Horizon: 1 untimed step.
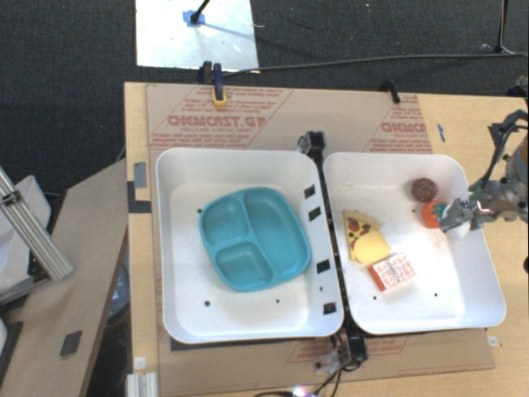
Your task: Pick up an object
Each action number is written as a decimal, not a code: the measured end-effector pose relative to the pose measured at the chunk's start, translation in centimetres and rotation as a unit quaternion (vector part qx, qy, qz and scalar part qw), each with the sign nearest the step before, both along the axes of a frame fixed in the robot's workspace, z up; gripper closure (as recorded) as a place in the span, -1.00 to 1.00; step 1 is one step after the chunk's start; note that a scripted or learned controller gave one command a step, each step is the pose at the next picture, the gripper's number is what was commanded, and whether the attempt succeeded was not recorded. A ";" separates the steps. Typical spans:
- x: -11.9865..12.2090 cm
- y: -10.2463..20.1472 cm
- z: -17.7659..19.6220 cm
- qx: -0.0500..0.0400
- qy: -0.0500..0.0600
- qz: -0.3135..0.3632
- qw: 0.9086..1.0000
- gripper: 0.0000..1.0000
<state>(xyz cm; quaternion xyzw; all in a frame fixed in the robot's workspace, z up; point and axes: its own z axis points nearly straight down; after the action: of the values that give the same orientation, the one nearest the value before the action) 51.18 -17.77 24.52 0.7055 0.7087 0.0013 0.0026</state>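
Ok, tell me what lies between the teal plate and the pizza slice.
In the camera view, the bins' adjoining white walls with black clips separate the teal plate from the pizza slice.

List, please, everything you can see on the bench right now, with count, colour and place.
bins: two, white, side by side on the bench
divided plate: one, teal, in the left bin
pizza slice: one, yellow and red, right bin
yellow piece: one, right bin, below the slice
small box: one, red and white, right bin
round piece: one, dark brown, right bin
orange piece: one, by the gripper
gripper: one, grey, right bin's right edge
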 end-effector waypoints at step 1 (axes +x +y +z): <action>2.1 5.4 0.7 0.002 0.001 0.003 1.000 1.00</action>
<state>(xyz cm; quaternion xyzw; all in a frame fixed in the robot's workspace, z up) 53.24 -12.41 25.24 0.7033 0.7109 0.0018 0.0009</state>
